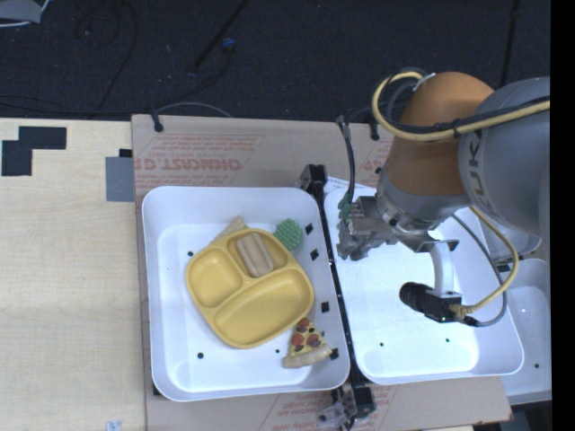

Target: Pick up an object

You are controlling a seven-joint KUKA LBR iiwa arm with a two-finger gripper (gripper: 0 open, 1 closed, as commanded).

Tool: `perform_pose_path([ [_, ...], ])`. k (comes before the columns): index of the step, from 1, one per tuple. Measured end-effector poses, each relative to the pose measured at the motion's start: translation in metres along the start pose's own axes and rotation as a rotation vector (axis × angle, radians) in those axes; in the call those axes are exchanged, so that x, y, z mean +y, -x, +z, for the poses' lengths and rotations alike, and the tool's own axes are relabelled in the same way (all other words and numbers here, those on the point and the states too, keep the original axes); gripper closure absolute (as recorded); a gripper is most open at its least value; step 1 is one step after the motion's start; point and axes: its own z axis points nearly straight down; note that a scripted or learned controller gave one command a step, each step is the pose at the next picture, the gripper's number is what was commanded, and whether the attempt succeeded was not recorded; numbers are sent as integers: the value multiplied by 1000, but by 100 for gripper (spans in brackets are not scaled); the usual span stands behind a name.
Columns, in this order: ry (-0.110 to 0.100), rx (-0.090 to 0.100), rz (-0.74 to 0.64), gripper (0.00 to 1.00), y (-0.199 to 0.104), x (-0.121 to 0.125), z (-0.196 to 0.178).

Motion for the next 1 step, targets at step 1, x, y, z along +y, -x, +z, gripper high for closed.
perform_pose_path([
  [1,0,0,0,100,-52,-4,-2],
])
